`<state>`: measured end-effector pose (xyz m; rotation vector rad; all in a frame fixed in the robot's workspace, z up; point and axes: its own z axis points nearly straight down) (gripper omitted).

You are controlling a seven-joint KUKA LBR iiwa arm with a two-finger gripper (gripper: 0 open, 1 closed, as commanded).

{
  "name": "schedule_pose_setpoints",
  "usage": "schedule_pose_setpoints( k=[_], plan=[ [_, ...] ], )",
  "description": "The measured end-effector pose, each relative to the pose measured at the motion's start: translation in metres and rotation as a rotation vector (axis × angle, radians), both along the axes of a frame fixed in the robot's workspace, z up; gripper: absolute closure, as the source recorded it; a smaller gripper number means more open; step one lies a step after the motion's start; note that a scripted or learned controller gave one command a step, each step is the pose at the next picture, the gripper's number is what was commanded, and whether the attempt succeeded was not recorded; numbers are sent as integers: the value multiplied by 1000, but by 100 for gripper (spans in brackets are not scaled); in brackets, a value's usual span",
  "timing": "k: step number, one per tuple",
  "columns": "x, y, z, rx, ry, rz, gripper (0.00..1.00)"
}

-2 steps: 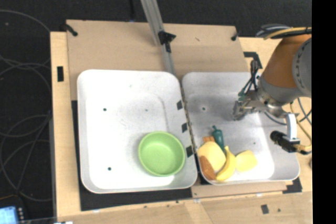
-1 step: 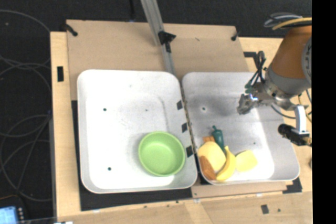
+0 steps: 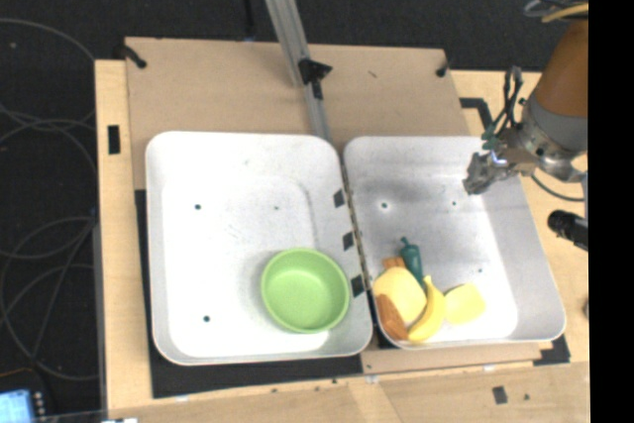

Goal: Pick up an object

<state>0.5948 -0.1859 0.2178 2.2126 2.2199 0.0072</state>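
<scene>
In the right bin (image 3: 436, 173), near its front left corner, lies a cluster of toy food: a yellow banana (image 3: 430, 310), a yellow block (image 3: 464, 303), a pale yellow and brown piece (image 3: 396, 296), and a small green item (image 3: 411, 259) behind them. A green bowl (image 3: 304, 289) rests in the left bin (image 3: 228, 203) at its front right. My gripper (image 3: 480, 175) hangs over the right bin's back right part, well away from the food cluster, with nothing seen between its fingers.
A grey metal post (image 3: 282, 10) slants up from the bench behind the bins. The arm's orange band (image 3: 565, 79) sits at the right edge. Cables lie on the dark floor to the left.
</scene>
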Motion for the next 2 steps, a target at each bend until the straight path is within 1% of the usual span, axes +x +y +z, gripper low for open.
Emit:
schedule_pose_setpoints(
  k=[1, 2],
  plan=[
    [8, -1, 46, 0, 1, 1, 100],
    [12, 56, 38, 2, 7, 3, 100]
  ],
)
